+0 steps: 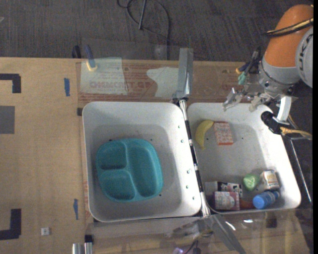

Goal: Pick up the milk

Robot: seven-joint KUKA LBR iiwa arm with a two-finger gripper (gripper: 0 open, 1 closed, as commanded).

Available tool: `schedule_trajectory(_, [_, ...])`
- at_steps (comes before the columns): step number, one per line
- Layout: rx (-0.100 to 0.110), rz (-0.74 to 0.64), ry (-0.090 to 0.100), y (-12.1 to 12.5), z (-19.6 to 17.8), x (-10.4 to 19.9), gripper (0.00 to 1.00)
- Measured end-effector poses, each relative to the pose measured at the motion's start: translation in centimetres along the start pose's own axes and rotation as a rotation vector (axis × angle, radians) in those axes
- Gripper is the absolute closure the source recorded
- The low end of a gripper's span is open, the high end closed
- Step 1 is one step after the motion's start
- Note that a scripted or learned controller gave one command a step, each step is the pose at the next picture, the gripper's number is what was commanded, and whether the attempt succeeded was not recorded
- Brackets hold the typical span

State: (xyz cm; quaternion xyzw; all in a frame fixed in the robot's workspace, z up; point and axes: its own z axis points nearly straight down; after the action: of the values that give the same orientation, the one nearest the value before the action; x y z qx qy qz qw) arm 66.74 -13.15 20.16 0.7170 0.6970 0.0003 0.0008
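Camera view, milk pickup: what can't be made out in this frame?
- Gripper: small and blurred above the right bin's far edge; open or shut cannot be told.
- Arm: cut off by the view's right and top edges.
- Cartons in the right bin's near corner: labels too small to read, so which one is the milk is unclear.
- Packet beside the banana: print unreadable.

Looks like a robotics lab or test cell, not a home. Plywood bench [39,149] marked with black squares and blue tape strips [66,87]; two white bins [134,111] fixed side by side; loose cables [144,15] on grey carpet beyond; an industrial arm [290,44] with an orange band reaching in at the right.
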Motion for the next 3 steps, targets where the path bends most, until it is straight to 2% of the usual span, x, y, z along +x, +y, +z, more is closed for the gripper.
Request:
schedule_trajectory(1, [0.001,0.021,0.001,-5.1,0.0,-3.5,0.00])
schedule_trajectory(2, [-0.004,-0.288,-0.002,-7.1,-8.1,-3.1,0.00])
schedule_trajectory(3, [0.000,-0.226,0.001,-15.4,-1.7,-5.6,0.00])
